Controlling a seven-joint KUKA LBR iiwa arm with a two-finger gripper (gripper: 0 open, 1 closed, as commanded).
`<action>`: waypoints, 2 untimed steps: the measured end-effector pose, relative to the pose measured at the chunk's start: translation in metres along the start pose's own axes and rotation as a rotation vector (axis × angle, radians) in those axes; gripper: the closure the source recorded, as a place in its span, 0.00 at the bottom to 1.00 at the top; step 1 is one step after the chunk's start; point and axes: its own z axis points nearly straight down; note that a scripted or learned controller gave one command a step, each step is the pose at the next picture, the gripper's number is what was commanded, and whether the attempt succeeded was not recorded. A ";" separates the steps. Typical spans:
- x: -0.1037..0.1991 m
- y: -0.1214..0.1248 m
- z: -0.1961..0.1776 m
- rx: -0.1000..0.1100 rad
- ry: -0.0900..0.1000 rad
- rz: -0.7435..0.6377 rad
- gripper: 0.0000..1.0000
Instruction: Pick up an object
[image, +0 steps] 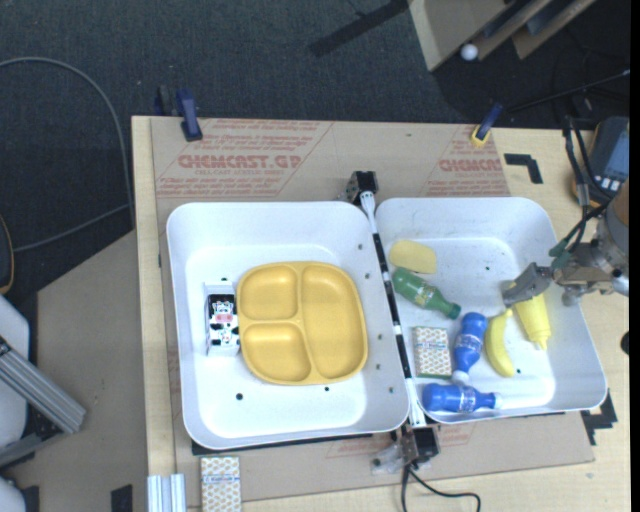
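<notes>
My gripper (522, 288) hangs over the right side of the right bin (470, 222), reaching in from the right. Its tip sits just above the top of a yellow mustard bottle (538, 320). Left of that bottle lies a banana (497, 347). Further left are a blue bottle (468, 343) and a second blue bottle (456, 400) lying near the front wall. A green bottle (424, 293), a yellow block (413, 256) and a small patterned packet (432, 350) lie on the bin's left side. Nothing is visibly held.
The left bin (200, 230) holds a yellow divided plate (298, 322) and a small white carton (221, 322) at its left. A black clamp (362, 186) sits between the bins at the back. Another packet (220, 482) lies on the bench in front.
</notes>
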 end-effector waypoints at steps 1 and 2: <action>0.052 0.025 0.089 0.002 0.001 -0.001 0.00; 0.057 0.013 0.139 -0.007 0.001 0.000 0.00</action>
